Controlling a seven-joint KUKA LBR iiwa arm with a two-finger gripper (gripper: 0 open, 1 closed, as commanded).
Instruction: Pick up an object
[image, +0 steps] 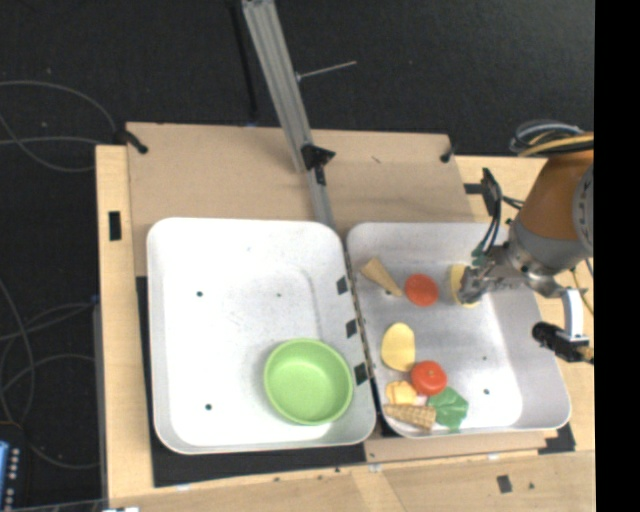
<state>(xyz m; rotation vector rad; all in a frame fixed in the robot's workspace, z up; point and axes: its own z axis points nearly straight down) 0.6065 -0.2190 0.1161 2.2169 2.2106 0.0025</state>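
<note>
A: Now, the holdings, largest first?

B: Pale wooden counter (220, 170), carrying two shallow white plastic bins side by side. The left bin (220, 270) holds one round lime-green plastic bowl (308, 381), upright, near its front right corner.

A: And the right bin?

B: The right bin (510, 380) holds the small goods. A grey arm with an orange band (552, 215) reaches in from the right; its pincer (470, 283) is low at the bin's back, right edge. Whether its fingers are wide or narrow, I cannot tell; they are too dark and small to read.

A: Items near it?

B: A small yellow piece (458, 275) sits just beside the pincer, partly hidden by it; contact cannot be judged. To its left, a round red-orange toy (421, 290), and touching that on its left, a tan wedge-shaped piece (381, 276).

A: The front cluster?

B: A yellow rounded toy (398, 346) near the bin's left wall. In front of it, a red tomato-like toy (429, 377), a green leafy piece (449, 408), a tan waffle-textured piece (411, 415), and a small yellow-orange piece (401, 392), all crowded together at the front left corner.
</note>
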